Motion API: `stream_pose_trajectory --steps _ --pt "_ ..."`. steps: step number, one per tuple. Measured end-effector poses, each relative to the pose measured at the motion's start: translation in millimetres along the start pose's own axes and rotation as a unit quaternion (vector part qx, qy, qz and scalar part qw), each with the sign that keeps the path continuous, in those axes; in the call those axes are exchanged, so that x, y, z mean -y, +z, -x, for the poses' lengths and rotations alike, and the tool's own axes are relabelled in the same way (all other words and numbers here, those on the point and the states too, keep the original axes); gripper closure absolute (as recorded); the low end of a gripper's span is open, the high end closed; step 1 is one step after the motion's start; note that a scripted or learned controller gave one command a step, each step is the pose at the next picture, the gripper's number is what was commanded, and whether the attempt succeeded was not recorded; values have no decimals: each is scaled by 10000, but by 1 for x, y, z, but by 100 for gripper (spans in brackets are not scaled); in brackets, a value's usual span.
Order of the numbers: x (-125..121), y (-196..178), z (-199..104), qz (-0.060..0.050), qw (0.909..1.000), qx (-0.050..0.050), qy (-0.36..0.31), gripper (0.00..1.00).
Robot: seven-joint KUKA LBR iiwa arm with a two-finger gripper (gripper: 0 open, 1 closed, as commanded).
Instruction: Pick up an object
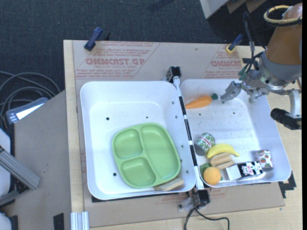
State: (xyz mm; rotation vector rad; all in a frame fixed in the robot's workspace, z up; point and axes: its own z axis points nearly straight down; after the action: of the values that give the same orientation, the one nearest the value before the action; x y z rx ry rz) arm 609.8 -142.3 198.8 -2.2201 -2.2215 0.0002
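The right bin [261,123] holds an orange carrot [199,101] at its far left corner. Near its front lie a small round can [205,142], a yellow banana [222,150], an orange [212,175], a black-and-white carton [247,170] and a small patterned box [264,160]. My gripper [239,96] hangs over the bin's far edge, just right of the carrot's green tip and apart from it. Its fingers [229,92] are spread open and nothing sits between them.
The left bin [96,104] holds a green divided plate [145,155], with a tan slab [169,186] at the plate's front edge. A black divider rail [184,119] runs between the bins. Blue clamps [92,39] sit on the board at the back.
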Motion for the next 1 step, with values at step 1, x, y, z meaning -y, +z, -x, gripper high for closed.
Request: stream_pose_trajectory --steps 1 --pt "-19 14 -56 6 10000 0 -2 0"
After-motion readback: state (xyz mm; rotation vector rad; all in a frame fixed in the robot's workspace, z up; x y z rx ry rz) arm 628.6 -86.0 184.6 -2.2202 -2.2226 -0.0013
